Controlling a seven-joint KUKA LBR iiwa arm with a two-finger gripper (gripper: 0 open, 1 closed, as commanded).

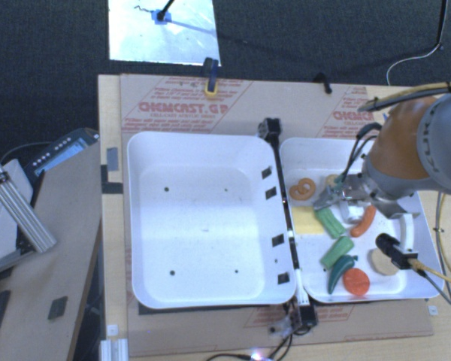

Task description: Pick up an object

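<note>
Claw (340, 199) is down among the toys in the right bin (316, 150), hovering just above a green block (330, 222), can't tell its state, so nothing's lifted yet.

Bench board (233, 96) lay flat, red lettering across its far strip. Yellow clamp (210, 89) sat at far edge, left of centre. Shiny metal sheet (164, 19) on dark floor beyond. Silver rail (11, 201) and grey keypad device (60, 150) stood at left.
</note>
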